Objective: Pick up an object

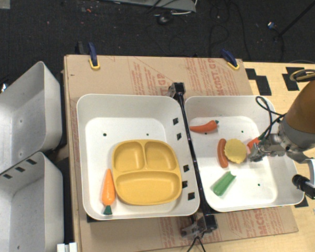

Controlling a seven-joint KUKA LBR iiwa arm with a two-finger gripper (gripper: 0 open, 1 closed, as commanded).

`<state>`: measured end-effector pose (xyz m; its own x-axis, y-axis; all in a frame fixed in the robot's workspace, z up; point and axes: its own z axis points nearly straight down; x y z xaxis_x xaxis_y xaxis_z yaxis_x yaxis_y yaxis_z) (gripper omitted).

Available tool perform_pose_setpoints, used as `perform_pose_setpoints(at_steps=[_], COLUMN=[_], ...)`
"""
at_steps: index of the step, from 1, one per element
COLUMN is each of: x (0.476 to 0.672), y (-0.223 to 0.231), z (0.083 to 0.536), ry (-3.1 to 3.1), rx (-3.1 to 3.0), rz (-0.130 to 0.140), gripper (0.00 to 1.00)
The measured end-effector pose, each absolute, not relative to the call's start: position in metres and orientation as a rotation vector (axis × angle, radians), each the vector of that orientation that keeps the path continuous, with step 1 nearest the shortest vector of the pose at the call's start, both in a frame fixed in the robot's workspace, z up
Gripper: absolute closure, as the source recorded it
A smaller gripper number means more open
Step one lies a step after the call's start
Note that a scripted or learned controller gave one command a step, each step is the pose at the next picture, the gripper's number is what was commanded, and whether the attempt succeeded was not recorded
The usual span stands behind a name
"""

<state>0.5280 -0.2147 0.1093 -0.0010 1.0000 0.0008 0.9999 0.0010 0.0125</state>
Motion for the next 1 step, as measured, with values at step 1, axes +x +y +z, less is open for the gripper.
perform_pose_setpoints(at_steps=[1], x=[0.5315], y=[-0.2143], z=[0.152], ry=[2.22], rx=[2.215], rz=[0.003], gripper=[1.0])
